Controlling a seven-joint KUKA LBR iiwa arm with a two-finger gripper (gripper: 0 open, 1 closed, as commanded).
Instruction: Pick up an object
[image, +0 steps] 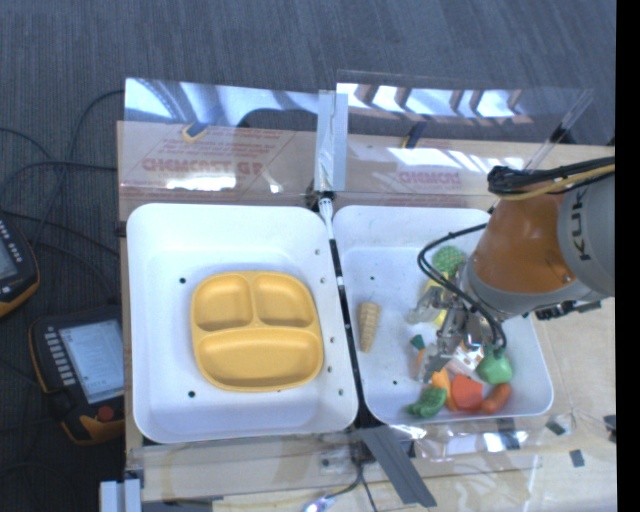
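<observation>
- While the gripper (452, 345) sits low in the right bin (385, 395), clutter hides its finger gap; can't tell its state or any hold.
- Left bin (160, 300): smooth white plastic, holds a glossy yellow three-compartment tray (257, 329).
- Right bin: ridged tan cone (369, 323) lies alone near the left wall, apart from the gripper.
- Toy food pile (462, 388) (green, orange, red pieces, possibly vegetables) sits just under and beside the gripper.
</observation>
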